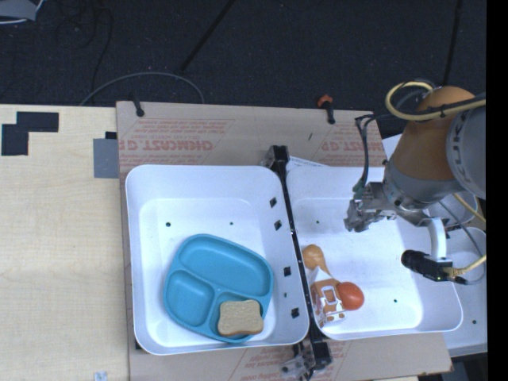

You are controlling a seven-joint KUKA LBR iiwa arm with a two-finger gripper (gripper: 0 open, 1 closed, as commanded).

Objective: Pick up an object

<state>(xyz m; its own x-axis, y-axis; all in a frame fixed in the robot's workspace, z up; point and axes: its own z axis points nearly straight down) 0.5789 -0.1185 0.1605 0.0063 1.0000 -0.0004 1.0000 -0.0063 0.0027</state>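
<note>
- Camera view: gripper (359, 215) over right bin (444, 312), upper middle, close to back wall; cannot tell finger state, too small and dark.
- Nothing seen between fingers.
- Below and left of fingers, well apart: orange bottle (327, 286) lying w/ tan cap (313, 255) toward gripper; white/orange label on body, text too small to read.
- Touching bottle's right side: small red-orange ball (351, 296).
- Far left of fingers, in left bin (147, 213): blue divided plate (208, 280); tan bread slice (240, 317) in its near-right compartment.
- Cardboard (206, 137) under both bins, beyond fingers: red print, upside down, reads approx. "CHEMCAST GP"; repeated to the right, partly hidden.
- Grey arm w/ orange band (432, 145) right of fingers.
</note>
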